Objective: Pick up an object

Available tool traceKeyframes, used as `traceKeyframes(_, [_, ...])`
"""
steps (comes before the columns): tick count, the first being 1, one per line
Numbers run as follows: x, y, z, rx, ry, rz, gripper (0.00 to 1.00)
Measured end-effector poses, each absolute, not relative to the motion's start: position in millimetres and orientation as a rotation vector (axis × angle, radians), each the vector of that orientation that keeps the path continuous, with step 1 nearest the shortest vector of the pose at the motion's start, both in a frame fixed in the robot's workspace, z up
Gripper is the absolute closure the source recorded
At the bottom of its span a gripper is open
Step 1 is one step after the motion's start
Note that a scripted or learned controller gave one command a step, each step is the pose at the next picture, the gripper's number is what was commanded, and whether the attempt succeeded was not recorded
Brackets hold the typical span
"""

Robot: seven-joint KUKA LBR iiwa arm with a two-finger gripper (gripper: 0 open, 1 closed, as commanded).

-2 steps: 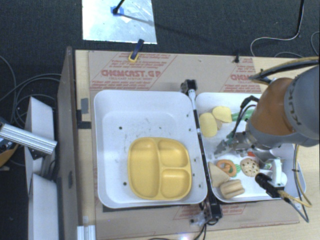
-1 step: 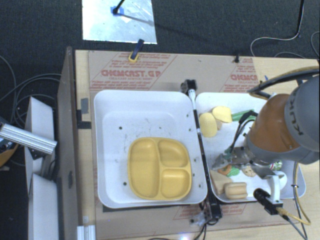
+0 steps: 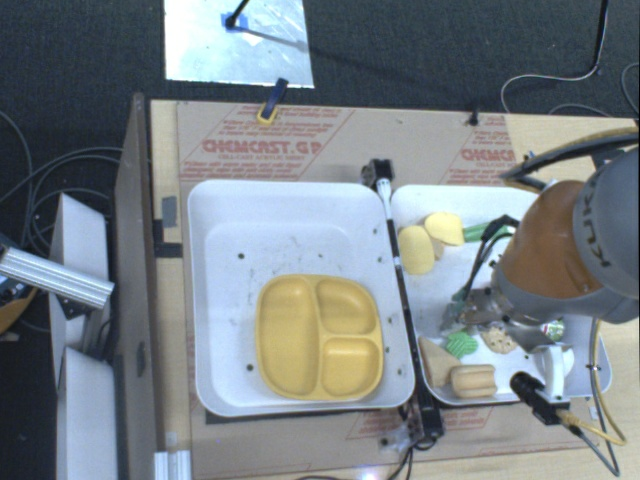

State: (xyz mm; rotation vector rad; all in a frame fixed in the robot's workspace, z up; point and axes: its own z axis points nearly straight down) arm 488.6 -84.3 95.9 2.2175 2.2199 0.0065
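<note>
Over the right bin (image 3: 432, 380), the arm (image 3: 560, 253) bends low above a green piece (image 3: 461, 345).

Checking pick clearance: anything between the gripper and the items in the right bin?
Nothing visible. The gripper is low in the right bin, right above the green piece, with the tan block nearer the front rim. The arm hides the rest.

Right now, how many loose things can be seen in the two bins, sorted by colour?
Yellow: 3, the divided tray in the left bin and two pale yellow pieces in the right bin.
Green: 2, a small ridged piece and a long green piece.
Tan: 2, a block and a small speckled piece.
Total: 7
</note>
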Motion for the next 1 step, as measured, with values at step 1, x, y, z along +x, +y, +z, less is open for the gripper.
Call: traceKeyframes(1, [534.4, -33.0, 189.9, 2.203, 2.228, 0.016, 1.0])
